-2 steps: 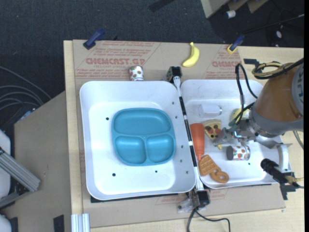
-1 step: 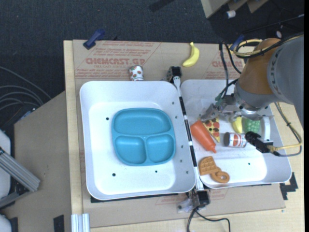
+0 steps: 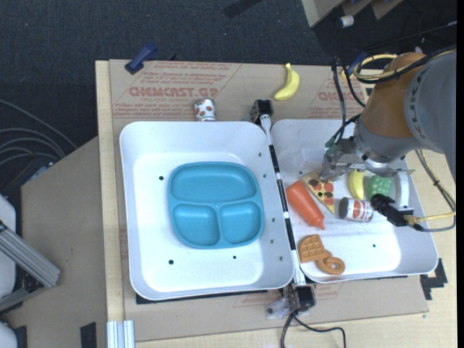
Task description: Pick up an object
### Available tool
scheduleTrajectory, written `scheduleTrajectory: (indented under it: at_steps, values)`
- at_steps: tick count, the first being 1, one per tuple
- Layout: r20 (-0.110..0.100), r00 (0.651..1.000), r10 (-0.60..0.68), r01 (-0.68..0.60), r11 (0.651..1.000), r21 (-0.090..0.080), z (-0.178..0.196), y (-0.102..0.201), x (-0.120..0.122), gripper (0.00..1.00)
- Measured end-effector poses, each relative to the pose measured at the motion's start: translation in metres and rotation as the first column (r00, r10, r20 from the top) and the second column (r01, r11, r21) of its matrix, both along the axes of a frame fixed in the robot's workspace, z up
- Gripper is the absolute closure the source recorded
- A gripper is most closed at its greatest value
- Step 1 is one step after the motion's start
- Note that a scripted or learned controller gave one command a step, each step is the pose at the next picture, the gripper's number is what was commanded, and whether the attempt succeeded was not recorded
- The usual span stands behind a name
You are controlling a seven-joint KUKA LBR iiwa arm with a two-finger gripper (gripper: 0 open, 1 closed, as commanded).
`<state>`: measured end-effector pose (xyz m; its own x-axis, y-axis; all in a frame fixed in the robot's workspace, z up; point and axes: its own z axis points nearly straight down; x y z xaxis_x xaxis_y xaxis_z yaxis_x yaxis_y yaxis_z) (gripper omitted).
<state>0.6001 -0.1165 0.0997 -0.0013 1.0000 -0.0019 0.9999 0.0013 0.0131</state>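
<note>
camera view | two-finger gripper (image 3: 339,167): lowered into right white bin (image 3: 406,256), finger spread cannot be told | toys lie there: orange carrot (image 3: 304,203), pizza slice (image 3: 322,191), yellow banana (image 3: 355,185), small bottle (image 3: 357,209) | left white bin (image 3: 141,194): blue sectioned plate (image 3: 215,203)

In the right white bin (image 3: 406,256) lie an orange carrot-shaped toy (image 3: 304,202) set diagonally, a pizza slice (image 3: 322,191), a yellow banana (image 3: 356,184), something green (image 3: 381,187), a small bottle (image 3: 356,209) on its side, a waffle (image 3: 310,248) and perhaps a pretzel (image 3: 333,265).
</note>
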Motion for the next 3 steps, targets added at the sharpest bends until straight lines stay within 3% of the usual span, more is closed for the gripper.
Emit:
scheduleTrajectory:
  at_steps: [1,2,3]
  values:
    - [-0.001,1.0,0.0,0.0,1.0,0.0,0.0,0.0,0.0,0.0]
    - [0.002,1.0,0.001,-0.001,1.0,0.0,0.01,0.0,0.0,1.0]
    - [0.001,1.0,0.0,0.0,1.0,0.0,0.01,0.0,0.0,0.0]
